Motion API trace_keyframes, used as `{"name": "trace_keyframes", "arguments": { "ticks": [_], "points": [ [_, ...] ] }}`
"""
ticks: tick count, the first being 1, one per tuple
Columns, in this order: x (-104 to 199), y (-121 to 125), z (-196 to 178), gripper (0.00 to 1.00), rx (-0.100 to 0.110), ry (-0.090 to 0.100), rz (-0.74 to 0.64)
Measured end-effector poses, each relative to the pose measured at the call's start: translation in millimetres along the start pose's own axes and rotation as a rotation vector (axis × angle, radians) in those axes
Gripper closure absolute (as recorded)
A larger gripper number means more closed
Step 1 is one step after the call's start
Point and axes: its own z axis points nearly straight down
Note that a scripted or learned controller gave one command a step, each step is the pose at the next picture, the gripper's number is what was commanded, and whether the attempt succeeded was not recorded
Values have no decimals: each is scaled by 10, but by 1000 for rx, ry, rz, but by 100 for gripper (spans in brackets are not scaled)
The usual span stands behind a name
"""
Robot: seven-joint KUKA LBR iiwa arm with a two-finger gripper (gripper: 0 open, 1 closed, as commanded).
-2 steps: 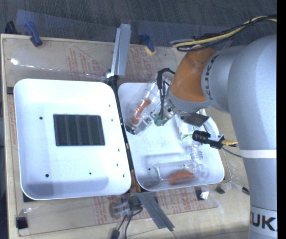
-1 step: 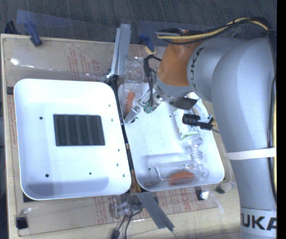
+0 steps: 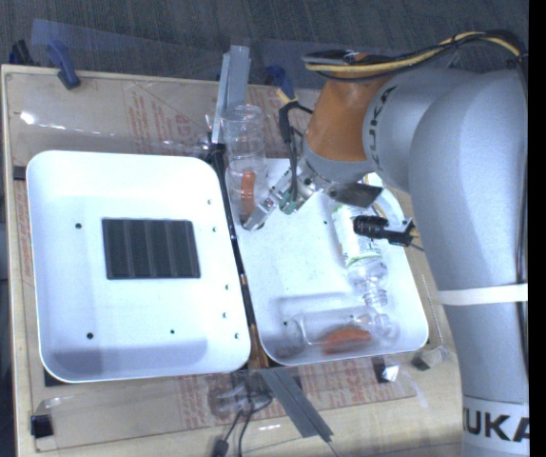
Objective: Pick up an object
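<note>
In the right bin lie three clear plastic bottles. One with an orange piece inside leans on the bin's upper left corner. Another, with a green and white label, lies along the right side. A third with an orange piece rests by the front wall. My gripper hangs low over the bin's upper part, touching or just right of the lower end of the upper left bottle. The grey arm and its orange band cover the bin's upper right corner.
The left bin has a dark ribbed rectangle on its floor. A raised divider separates the two bins. Clamps and brackets stand at the bench's back edge and front edge.
</note>
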Motion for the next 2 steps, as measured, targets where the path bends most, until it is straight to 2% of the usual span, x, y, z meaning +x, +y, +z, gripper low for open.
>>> {"name": "trace_keyframes", "arguments": {
  "ticks": [1,2],
  "points": [
    [-8,-127,23,100,17,5,-149],
    [387,-240,-477,100,-1,24,-130]
  ]
}}
